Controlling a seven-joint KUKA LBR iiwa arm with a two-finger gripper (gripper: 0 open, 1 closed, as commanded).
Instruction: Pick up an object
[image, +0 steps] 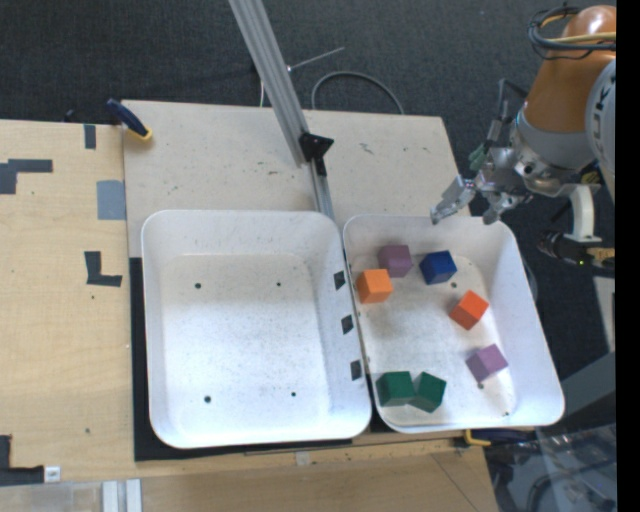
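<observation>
Left bin (240, 330), centre-left of frame: bare white floor. Right bin (525, 290), centre-right: seven blocks. Gripper (468, 200), upper right, above right bin's far rim: fingers apart, nothing between. Green blocks (412, 389) touching, lower centre-right. Purple blocks (395, 260), blue block (437, 267), orange blocks (374, 285) spread above.

The claw (470, 203) hangs over the right bin's (528, 290) far rim; seven blocks lie inside, the blue block (437, 267) nearest.
</observation>
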